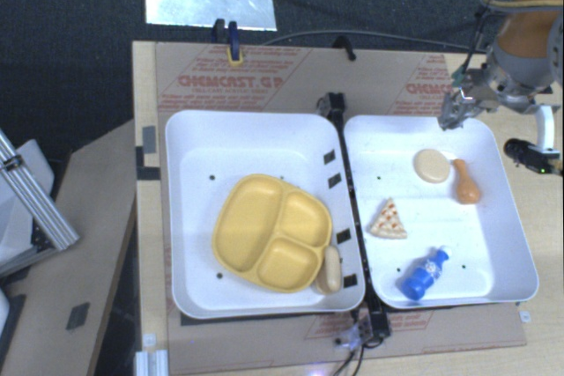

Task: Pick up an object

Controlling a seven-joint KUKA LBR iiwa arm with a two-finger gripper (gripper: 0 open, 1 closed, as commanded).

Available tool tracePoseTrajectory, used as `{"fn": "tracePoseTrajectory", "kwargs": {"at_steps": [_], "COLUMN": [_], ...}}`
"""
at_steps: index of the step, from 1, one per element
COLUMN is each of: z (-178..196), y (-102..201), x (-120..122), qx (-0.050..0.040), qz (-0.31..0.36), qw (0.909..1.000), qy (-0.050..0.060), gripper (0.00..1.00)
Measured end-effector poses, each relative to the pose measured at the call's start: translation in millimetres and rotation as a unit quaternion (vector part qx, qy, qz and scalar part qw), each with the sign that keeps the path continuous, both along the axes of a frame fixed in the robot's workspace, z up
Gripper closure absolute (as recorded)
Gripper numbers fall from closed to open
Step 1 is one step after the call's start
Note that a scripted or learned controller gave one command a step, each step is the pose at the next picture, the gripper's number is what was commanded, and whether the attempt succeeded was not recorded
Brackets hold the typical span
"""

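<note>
Fingertips of the gripper (pixel 453 112) are blurred and small at the far rim of the right bin (pixel 507 216), so whether they are spread or closed cannot be told; nothing is seen between them. Much of the arm (pixel 529 31) is cut off by the frame's edge. In that bin a round beige disc (pixel 432 165) is seen beside an orange drumstick (pixel 464 181), with a pizza slice (pixel 388 220) and a blue bottle (pixel 422 274) nearer. A yellow divided tray (pixel 269 232) and a tan bread roll (pixel 330 269) are held in the left bin (pixel 203 145). Cardboard (pixel 264 70) is laid under both bins, and dark carpet (pixel 70 4) lies beyond.
</note>
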State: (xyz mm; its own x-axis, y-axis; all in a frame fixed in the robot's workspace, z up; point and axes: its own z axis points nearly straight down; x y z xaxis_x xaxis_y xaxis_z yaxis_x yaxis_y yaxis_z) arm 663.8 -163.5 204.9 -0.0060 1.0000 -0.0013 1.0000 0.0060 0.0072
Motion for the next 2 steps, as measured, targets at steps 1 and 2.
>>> {"fn": "tracePoseTrajectory", "kwargs": {"at_steps": [1, 2], "z": [41, 28], "y": [0, 50], "x": [1, -13], "qx": [0.0000, 0.0012], "qz": [0.000, 0.001], "qw": [1.0000, 1.0000], "qy": [0.001, 0.004], "gripper": [1.00, 1.00]}}
